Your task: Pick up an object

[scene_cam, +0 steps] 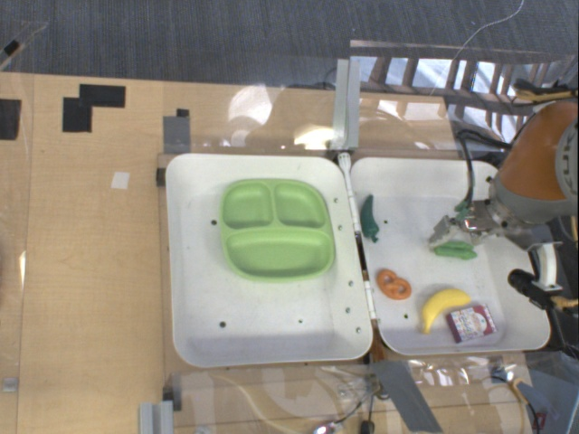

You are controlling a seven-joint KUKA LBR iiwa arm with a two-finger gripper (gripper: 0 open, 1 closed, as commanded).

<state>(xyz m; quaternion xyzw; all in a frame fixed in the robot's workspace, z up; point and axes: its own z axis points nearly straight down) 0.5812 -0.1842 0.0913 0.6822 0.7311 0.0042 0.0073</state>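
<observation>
In the right bin (pixel 507 177), my gripper (pixel 459 232) hangs low over the floor, reaching in from the right. It stands open, with nothing seen between its fingers. A small green bean-shaped object (pixel 454 251) lies on the bin floor just in front of the tips, close to them or touching. A dark green pickle-like object (pixel 368 218) lies by the bin's left wall. An orange pretzel (pixel 393 284), a yellow banana (pixel 443 306) and a small maroon packet (pixel 470 322) lie near the front.
The left bin (pixel 194 324) holds a light green divided plate (pixel 276 228). A metal divider post (pixel 346 107) stands behind the wall shared by the two bins. The arm's orange band (pixel 541 156) overhangs the right bin's far right side.
</observation>
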